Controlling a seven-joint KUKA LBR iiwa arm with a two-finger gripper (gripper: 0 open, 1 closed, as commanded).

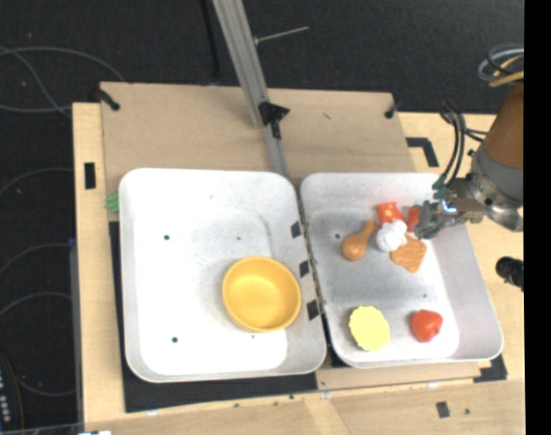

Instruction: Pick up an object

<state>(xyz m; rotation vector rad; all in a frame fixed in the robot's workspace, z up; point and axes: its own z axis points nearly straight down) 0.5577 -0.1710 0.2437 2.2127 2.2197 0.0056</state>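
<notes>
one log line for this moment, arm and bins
gripper: low in right bin, beside the cluster | nearest: orange piece, white piece | left bin: yellow bowl | pick: not yet

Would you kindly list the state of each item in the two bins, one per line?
Yellow bowl: upright, left bin, hollow showing.
Drumstick toy: lying flat, right bin.
Yellow disc: flat, right bin's front.
Red piece: resting beside the disc, apart.
End effector: low beside the toy cluster.
</notes>
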